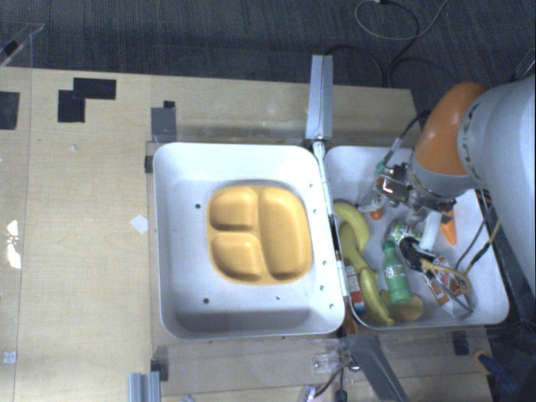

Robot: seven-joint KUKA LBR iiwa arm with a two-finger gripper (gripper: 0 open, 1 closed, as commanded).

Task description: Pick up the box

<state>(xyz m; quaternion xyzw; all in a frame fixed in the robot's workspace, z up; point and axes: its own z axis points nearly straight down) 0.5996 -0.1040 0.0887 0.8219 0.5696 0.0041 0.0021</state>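
Note:
My gripper (407, 223) reaches down into the right bin (496, 306), just above the cap end of a green bottle (395, 275). A small box with brown and orange print (447, 286) lies near the bin's front right corner, slightly right of and in front of the gripper. The wrist and the orange-banded arm (444, 141) cover the back of this bin. I see nothing held by the gripper.
Two bananas (356, 237) lie along the right bin's left wall, beside a small red and white item (354, 286). An orange piece (449, 227) lies right of the gripper. The left bin (180, 224) holds a yellow three-compartment tray (260, 231).

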